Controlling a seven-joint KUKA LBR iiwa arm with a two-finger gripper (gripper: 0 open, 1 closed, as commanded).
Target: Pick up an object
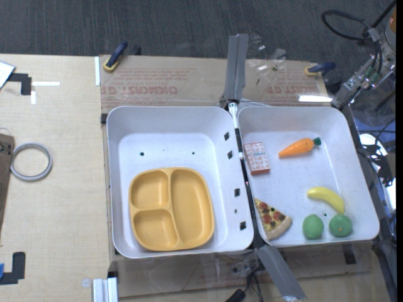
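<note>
Tabletop (56,231) of pale wood seen from above, w/ two shallow white plastic bins side by side. Left bin (119,131) holds a yellow plastic plate w/ three compartments (170,208), lying flat toward the bin's near edge.

Right bin (343,137) holds six small toy items. Orange toy carrot w/ green top (298,147) lies toward the far side, angled, green end pointing right. Small red-and-white patterned box (257,157) lies flat just beside the bin's left wall, left of the carrot and apart from it. Yellow toy banana (326,199) lies right of centre. Toy pizza slice w/ red toppings (272,218) sits in the near left corner, touching the left wall. Two round green toy fruits sit by the near edge: left green fruit (313,226) and right green fruit (340,225), close together, just below the banana.

Robot arm (371,68) shows at the upper right corner, beyond the right bin's far right corner, w/ black cables looping near it. Jaws: can't tell whether open or closed from this angle; nothing visibly between them.

Grey tape roll (29,162) lies on the tabletop well left of the bins. Blue-and-yellow clamp (116,56) sits at the cardboard's far left edge.
</note>
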